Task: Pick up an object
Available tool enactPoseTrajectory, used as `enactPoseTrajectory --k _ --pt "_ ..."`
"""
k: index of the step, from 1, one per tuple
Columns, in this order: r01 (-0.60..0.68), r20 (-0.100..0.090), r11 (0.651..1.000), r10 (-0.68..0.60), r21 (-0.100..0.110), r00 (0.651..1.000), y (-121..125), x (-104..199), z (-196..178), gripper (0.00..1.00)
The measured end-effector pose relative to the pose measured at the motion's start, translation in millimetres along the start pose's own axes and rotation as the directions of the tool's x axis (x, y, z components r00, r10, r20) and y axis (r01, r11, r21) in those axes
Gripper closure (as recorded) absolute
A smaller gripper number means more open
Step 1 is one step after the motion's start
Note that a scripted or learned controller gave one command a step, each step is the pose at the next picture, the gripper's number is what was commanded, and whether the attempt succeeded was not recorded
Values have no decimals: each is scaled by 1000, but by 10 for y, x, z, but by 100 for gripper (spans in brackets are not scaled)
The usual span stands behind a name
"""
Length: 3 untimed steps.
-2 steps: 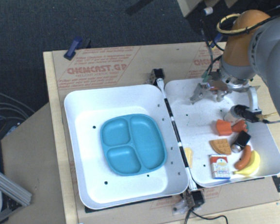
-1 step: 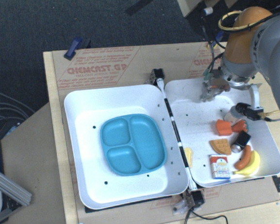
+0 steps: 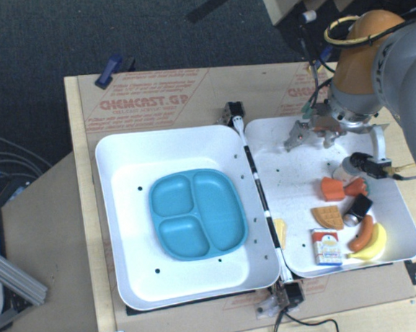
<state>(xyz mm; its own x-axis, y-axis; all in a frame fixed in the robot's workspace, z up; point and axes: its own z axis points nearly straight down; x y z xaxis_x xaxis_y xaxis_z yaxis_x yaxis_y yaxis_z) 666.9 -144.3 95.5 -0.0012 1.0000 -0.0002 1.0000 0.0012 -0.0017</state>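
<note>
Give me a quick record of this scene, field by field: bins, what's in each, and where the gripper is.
left bin: blue divided plate
right bin: banana, sausage, small carton, cracker, orange-red pieces, dark item
gripper: above the right bin's far end, apart from the objects
held: nothing visible

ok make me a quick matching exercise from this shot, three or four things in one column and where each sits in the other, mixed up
Things:
1. blue divided plate
2. banana
3. gripper
4. small carton

Places:
A. right bin's near right corner
B. above the right bin's far end
C. middle of the left bin
D. right bin's near edge, left of the banana

Pairs: 1-C, 2-A, 3-B, 4-D
</note>
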Motion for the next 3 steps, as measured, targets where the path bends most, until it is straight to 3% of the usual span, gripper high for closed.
enactPoseTrajectory --k 2,3 --pt "-1 1 1000 1 -3 1000 -3 -198 104 0" --pt "0 -1 1000 0 0 1000 -3 109 104 0"
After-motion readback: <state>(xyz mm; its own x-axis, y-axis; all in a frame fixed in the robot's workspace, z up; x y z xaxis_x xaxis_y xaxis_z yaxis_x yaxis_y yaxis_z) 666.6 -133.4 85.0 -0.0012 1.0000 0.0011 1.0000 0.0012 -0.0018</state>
